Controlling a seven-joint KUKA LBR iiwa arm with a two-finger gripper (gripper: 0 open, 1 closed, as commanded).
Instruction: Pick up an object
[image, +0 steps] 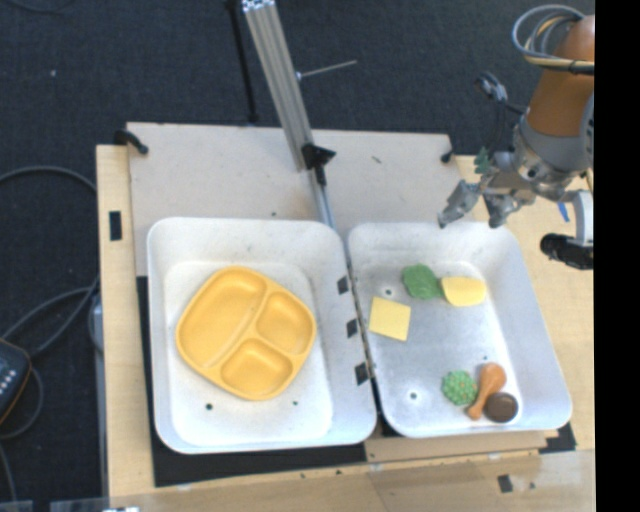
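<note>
1. The tabletop (220, 170) is carrying two shallow white bins side by side, presumably so the arm can reach either one from its post on the right.

2. The left bin (190, 245) is holding a yellow divided tray (246, 332), lying flat and turned at an angle, with nothing in its compartments.

3. The right bin (530, 310) is holding all the small pieces, so I am guessing this is where a pick will be happening.

4. The arm (560, 90) is hanging over the far right corner of that bin, and its gripper (478, 212) is pointing down just above the far rim. The jaws are standing spread, with nothing between them, which looks like readiness for a descent rather than a carry.

5. The things on offer, all lying loose on the bin floor:
   - a pale yellow square slab (390, 319), sitting apart near the left wall, flat and probably awkward to pinch;
   - a yellow rounded piece (464, 291), touching a dark green lumpy piece (421, 282), both nearest the gripper;
   - an orange drumstick-shaped toy (486, 387) in the near right corner, lying against a light green bumpy piece (459, 387) and a small brown round piece (501, 407).

6. The crowded corner trio is looking harder to separate than the pair under the gripper.
</note>
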